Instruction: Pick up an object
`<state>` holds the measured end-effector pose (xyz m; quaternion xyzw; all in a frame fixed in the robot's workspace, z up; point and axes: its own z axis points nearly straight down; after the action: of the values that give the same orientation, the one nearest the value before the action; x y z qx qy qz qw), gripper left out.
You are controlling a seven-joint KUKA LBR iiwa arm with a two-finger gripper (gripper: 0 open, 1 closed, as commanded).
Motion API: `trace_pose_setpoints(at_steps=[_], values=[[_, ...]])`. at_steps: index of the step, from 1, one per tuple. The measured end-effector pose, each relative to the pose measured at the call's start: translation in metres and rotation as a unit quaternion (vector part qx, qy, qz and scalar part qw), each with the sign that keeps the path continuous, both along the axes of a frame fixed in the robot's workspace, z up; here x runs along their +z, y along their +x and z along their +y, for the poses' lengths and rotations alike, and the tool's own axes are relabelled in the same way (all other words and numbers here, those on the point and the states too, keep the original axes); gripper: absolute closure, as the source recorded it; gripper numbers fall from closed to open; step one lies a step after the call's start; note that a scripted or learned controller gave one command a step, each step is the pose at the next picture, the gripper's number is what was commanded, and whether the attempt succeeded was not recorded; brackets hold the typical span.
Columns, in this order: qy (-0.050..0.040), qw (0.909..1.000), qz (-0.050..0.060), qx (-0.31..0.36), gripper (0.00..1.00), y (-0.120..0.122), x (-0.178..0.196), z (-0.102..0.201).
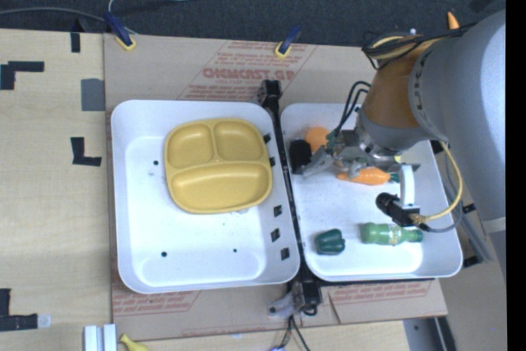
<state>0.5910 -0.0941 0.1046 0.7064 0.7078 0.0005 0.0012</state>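
Red printed lettering stands upside down on the cardboard sheet (238, 70) just behind the two white bins (131, 177), but I cannot read its words.

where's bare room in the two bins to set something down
Left bin: bare floor in front of the yellow divided plate, along the near wall. Right bin: crowded, with the gripper, orange pieces, green pepper and green bottle; one small bare patch mid-floor.
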Motion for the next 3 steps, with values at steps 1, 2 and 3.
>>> trace_pose_setpoints(at_steps=[1,2,3], values=[[0.0007,1.0000,-0.002,0.000,0.00,0.0333,-0.0150,-0.0015],[0.0002,1.0000,-0.001,0.001,1.00,0.0321,-0.0076,-0.0012],[0.0001,1.0000,-0.001,0.001,0.00,0.0318,-0.0084,-0.0013]])
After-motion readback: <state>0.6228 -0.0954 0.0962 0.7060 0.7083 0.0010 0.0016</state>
